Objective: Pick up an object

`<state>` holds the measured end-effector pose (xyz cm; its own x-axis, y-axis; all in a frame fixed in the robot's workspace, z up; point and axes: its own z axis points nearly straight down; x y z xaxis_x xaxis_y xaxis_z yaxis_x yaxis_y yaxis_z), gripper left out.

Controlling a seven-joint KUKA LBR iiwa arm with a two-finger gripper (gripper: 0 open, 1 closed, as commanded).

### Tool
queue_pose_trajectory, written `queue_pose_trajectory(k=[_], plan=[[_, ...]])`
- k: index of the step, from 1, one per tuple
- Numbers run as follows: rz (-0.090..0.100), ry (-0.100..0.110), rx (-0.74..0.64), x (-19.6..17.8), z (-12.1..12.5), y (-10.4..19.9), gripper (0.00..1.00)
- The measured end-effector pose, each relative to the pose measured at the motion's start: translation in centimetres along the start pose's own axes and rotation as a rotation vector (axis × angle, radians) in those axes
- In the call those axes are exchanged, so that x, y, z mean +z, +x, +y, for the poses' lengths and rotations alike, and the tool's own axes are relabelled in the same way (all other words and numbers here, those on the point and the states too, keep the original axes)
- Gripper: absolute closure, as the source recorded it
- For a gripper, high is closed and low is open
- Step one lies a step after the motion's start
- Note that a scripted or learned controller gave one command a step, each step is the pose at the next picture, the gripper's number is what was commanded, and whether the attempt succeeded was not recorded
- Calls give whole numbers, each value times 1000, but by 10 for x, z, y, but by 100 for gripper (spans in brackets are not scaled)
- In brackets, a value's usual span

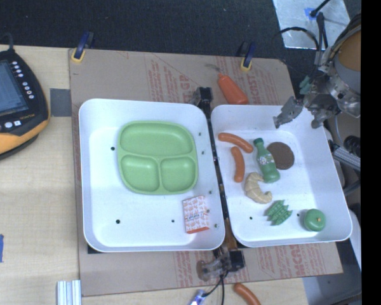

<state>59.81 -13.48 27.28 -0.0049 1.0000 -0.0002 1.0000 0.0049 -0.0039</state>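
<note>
Currently, cam view: gripper (pixel 300 112) hangs over the far edge of the right bin (pixel 330 189), fingers spread apart w/ nothing btwn them. Right bin holds two sausages (pixel 235 142), green bottle (pixel 265 161), brown disc (pixel 282 155), croissant (pixel 258 188), green leafy piece (pixel 279 212) & green apple (pixel 314 220). Left bin (pixel 98 189) holds green divided plate (pixel 157 157) & small packet (pixel 195 213).

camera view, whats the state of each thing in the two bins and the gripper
gripper: over the right bin's far rim, holding nothing
green divided plate: flat in the left bin
small packet: flat by the left bin's near right corner
green bottle: lying on its side
two sausages: lying flat, apart
croissant: flat
green apple: near right corner
</note>
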Motion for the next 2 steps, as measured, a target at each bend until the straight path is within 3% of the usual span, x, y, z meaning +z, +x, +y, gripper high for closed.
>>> queue_pose_trajectory(k=[1, 2], plan=[[-1, 3, -1, 114, 34, 40, 0], [-2, 1, -1, 171, 17, 37, 0]])
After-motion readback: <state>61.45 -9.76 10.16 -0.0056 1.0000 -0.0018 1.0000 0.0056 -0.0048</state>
